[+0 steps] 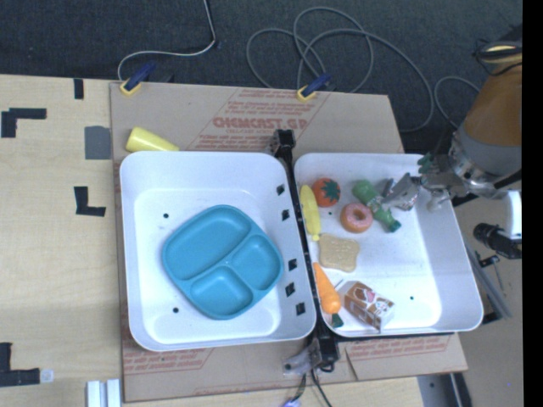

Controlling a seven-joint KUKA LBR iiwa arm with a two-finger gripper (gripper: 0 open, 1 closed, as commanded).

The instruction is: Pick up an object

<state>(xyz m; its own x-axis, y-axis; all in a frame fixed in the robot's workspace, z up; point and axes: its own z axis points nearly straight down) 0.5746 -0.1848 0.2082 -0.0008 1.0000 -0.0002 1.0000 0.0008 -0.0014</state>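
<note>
Jaws on the gripper (397, 195) hover empty, slightly parted, beside the green vegetable (375, 200); nothing lifted yet.

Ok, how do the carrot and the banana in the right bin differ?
The carrot is orange with a green end; the banana is plain yellow. The carrot lies lower along the divider, near the wrapped snack; the banana lies higher, beside the tomato. The carrot tilts diagonally, while the banana runs nearly parallel to the divider. Both are elongated toy foods at the left side of the right bin.
</note>
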